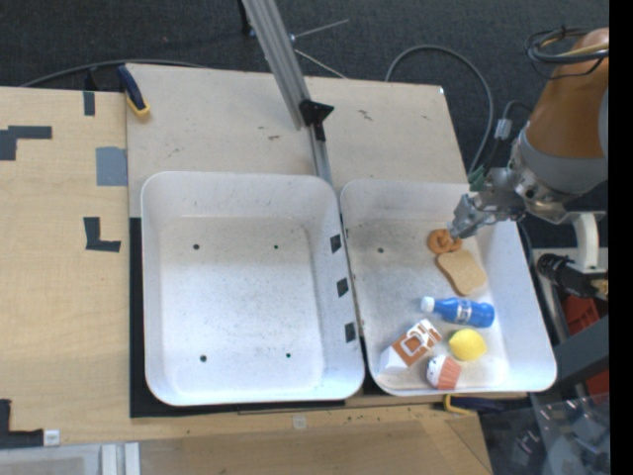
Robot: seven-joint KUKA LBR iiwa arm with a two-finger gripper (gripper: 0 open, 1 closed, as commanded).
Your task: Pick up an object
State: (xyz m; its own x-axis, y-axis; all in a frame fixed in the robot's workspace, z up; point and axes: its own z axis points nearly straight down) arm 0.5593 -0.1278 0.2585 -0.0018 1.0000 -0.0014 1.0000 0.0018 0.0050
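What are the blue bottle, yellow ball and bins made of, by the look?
Blue bottle: probably glossy plastic, given the highlight along its side and the white cap. Yellow ball: smooth, evenly coloured, plastic or rubber; can't tell which. Bins: matte white moulded plastic, rounded corners, scuffed with grey specks.

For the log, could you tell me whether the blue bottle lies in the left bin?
No, the blue bottle lies in the right bin, next to the yellow ball.
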